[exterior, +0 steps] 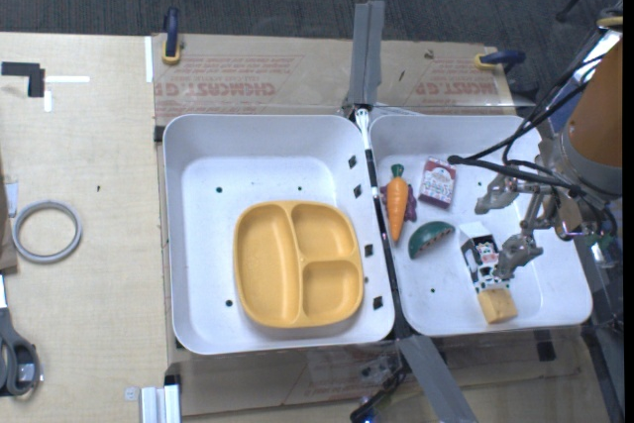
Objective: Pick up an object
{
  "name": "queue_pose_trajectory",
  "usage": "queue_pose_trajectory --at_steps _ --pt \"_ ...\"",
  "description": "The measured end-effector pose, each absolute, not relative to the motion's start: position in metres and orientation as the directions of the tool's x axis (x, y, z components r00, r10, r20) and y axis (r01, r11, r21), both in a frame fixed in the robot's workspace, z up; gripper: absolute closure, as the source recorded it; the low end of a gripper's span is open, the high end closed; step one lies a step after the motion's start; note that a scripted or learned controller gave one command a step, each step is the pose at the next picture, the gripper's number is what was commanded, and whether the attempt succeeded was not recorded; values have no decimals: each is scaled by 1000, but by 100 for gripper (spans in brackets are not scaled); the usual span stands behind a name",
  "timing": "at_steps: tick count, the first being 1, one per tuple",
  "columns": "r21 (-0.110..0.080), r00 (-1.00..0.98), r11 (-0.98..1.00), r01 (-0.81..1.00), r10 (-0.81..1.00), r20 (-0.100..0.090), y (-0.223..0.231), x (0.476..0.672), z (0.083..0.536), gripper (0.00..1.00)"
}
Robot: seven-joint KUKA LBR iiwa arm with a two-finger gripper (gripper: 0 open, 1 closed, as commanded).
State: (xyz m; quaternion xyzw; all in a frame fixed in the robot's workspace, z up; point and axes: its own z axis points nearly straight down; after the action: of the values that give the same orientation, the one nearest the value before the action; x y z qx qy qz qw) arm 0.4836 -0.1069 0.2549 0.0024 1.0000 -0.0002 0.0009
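Note:
In the right bin (555,297) lie a carrot (397,201), a small red box (438,183), a green-and-red watermelon slice (430,237), a white-and-black carton (481,258) and a tan block (497,303). My gripper (507,231) hangs over the bin's right half, just right of the carton, with its fingers (518,255) spread apart and nothing between them. The arm comes in from the right edge with its orange band at the upper right.
The left bin (188,213) holds a yellow divided plate (297,263). A roll of tape (45,231) and scissors (18,362) lie on the bench at the far left. Black cables run from the arm across the right bin's back.

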Motion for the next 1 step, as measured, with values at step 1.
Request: queue_pose_trajectory --at_steps 1 --pt "-1 -985 985 174 174 -3 -122 515 268 0"
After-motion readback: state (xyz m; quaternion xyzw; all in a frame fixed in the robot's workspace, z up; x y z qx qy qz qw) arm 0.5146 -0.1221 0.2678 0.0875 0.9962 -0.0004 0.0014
